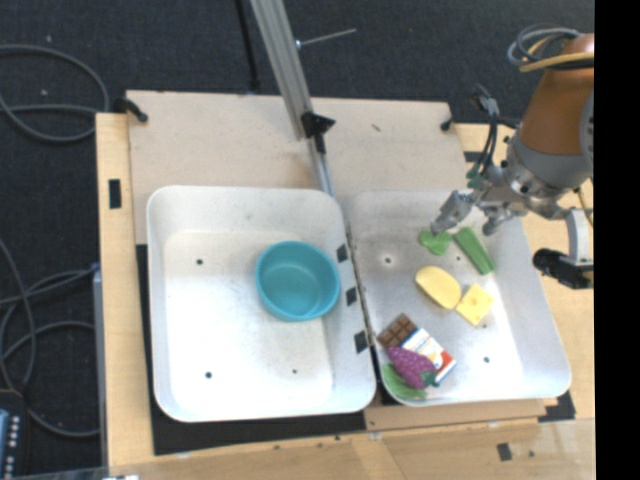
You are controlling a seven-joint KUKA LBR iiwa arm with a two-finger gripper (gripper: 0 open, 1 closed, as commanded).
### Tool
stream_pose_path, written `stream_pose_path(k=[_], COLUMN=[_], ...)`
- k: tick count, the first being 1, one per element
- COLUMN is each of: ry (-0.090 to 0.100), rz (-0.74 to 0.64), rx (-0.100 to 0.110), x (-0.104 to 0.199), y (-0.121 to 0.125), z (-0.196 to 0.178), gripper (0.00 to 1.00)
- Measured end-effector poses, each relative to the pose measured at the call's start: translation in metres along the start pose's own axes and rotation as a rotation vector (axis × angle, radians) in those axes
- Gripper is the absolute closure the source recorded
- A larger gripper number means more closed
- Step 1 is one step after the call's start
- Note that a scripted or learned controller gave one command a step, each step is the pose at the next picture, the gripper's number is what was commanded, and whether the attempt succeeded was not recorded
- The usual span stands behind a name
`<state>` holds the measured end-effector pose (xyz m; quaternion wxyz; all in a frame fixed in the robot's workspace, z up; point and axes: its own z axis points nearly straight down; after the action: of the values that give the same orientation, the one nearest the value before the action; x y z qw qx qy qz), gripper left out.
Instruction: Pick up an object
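Green plastic pieces, a small round one (pixel 434 239) and a long bar (pixel 474 250), lie at the back of the right white bin (pixel 530 353), and we see the gripper (pixel 472 208) just above them; whether its fingers are open we cannot tell. Near them lie a yellow oval piece (pixel 438 286) and a yellow block (pixel 475 304). In the left white bin (pixel 180 268) we see a round blue bowl (pixel 297 280).

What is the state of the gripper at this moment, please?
Gripper: over the right bin, just above the green object; open or closed cannot be told, and nothing is seen between its fingers.
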<state>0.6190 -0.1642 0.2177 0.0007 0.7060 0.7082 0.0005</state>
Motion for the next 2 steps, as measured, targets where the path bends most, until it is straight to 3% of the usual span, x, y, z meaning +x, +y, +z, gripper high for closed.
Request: stream_pose_path(k=[1, 2], ry=[0.000, -0.003], rz=[0.000, 0.005], rx=[0.000, 0.005], x=[0.000, -0.012], y=[0.000, 0.002], z=[0.000, 0.049], gripper=[0.00, 0.00])
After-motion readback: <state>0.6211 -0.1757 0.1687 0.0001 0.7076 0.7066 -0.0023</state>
